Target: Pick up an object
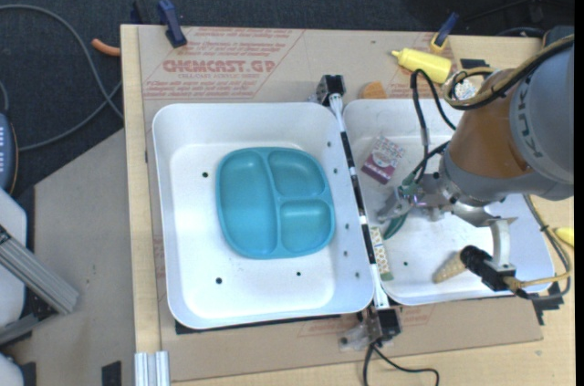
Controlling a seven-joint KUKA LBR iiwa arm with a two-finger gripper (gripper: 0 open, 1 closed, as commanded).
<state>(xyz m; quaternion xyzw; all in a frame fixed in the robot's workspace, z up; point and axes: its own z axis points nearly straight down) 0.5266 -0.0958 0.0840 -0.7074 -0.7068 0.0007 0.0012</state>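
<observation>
In the right bin, the tool sits low near the left wall, close to the divider. The arm comes in from the view's right.

Key relation: the nearest clean target is the small purple-and-white packet. It's just up-left of the tool in the view and apart from it, not touching. Its long axis looks diagonal, upper right to lower left, so I'd expect a short shift that way, and probably a wrist turn to close across the narrow side.

Other candidates:
- A green scrap is right at the tool's lower-left edge. Could be touching; can't confirm.
- A tan cone lies flat toward the bin's near wall, below-right of the tool. Its narrow end seems to point lower left.
- A blue divided plate is centred in the left bin, well apart and across the divider. Bad pick from here.

Hard to read:
- The tool tip is a cluttered metal-and-green blob, so I can't tell if the tool is spread or pressed together.
- I can't see anything clearly held in it.
- The arm covers the bin's upper right part, so anything under it is hidden.
</observation>
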